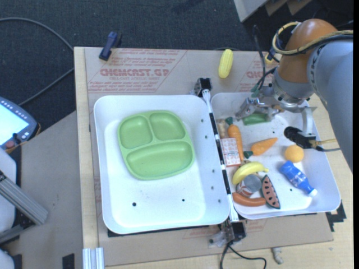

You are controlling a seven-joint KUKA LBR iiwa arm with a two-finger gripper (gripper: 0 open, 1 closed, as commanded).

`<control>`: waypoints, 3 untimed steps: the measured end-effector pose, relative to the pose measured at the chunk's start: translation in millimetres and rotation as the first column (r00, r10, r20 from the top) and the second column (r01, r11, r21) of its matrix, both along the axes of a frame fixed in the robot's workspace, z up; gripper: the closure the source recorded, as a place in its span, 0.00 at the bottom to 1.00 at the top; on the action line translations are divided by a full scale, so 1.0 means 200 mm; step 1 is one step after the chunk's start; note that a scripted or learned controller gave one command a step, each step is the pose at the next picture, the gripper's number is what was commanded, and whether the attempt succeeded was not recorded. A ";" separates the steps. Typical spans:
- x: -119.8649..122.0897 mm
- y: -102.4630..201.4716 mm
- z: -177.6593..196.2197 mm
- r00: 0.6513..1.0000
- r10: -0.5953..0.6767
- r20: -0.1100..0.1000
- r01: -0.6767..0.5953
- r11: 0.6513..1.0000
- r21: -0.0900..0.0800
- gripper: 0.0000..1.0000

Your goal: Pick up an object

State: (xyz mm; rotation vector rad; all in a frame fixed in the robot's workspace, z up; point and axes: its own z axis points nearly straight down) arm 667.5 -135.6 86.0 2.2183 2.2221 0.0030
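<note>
Toys crowded the right bin, mostly along its left wall: a carrot, a banana, a watermelon slice, with a blue bottle and an orange ball nearer the right rim. The gripper hung over the bin's far left corner above something green, perhaps touching it; its opening could not be made out. The left bin held a green divided plate with bare floor toward its near edge. A corn cob lay on the bench beyond.
</note>
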 end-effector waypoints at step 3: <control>-0.01 0.01 -0.01 1.000 -0.002 -0.004 0.002 1.000 0.000 0.00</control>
